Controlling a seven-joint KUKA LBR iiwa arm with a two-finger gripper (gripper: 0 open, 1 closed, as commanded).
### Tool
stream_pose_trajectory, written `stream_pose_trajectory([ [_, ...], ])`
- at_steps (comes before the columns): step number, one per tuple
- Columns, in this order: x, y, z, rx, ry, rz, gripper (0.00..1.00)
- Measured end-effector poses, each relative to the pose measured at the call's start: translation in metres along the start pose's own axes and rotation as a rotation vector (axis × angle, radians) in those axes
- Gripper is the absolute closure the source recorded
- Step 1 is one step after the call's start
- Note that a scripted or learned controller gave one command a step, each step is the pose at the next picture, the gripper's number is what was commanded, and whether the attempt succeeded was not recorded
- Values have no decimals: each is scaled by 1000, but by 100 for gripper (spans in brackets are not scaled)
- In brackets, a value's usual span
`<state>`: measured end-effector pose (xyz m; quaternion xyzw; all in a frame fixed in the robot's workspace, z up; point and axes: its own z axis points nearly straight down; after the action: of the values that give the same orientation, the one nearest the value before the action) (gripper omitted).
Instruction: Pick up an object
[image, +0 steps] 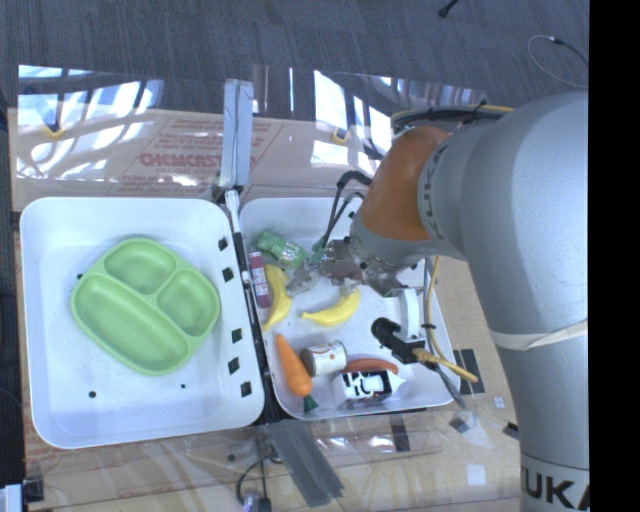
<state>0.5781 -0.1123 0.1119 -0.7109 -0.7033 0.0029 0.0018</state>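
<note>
I see the gripper low in the right bin, between two bananas. Honestly can't tell its state from here.

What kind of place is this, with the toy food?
Likely a robot test bench in a lab: a grey arm reaches over two white bins, one holding a green plate, the other toy bananas and a carrot.

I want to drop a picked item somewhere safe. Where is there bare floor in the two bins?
Left bin: bare white floor along the near edge and the right side, around the green divided plate. Right bin: crowded, with bananas, carrot and small cup packed under the gripper; only a far strip is bare.
</note>
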Motion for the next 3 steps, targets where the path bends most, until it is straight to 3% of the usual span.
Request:
stream_pose_trajectory([
  [1, -21, -76, 22, -3, 3, -175, 0],
  [2, 36, -100, -79, -5, 2, 177, 0],
  [3, 15, -103, -13, -1, 3, 72, 0],
])
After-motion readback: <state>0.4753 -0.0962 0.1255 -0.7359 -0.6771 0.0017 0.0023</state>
